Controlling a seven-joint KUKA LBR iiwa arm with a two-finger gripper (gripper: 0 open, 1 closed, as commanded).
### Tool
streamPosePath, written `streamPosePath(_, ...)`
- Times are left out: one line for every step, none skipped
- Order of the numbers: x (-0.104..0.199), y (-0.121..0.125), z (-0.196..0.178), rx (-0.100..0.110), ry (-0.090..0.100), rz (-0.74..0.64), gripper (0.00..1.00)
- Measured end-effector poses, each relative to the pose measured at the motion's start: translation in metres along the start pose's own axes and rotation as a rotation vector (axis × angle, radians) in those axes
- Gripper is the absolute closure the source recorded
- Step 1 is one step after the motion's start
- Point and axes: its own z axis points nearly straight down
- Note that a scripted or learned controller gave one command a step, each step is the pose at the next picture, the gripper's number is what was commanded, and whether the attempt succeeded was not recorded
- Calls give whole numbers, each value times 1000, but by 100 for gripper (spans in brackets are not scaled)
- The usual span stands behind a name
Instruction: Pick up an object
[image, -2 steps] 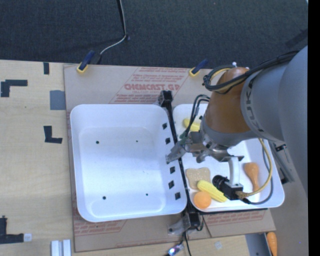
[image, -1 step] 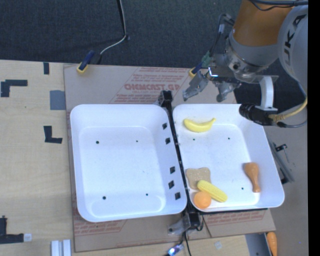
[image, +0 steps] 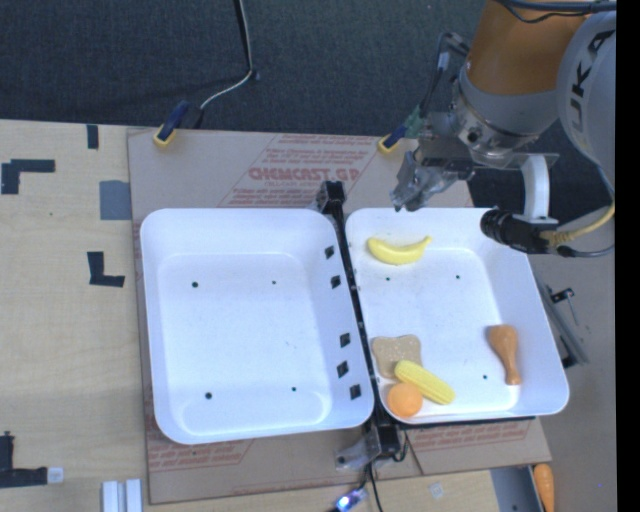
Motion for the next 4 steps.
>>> streamPosePath(0,0,-10,0,-2,-1,100)
streamPosePath(41,-22,-131,-12,5,-5,100)
streamPosePath(39,-21,-134,-1,1,-1,100)
streamPosePath(40,-21,-143,0,0,-2,100)
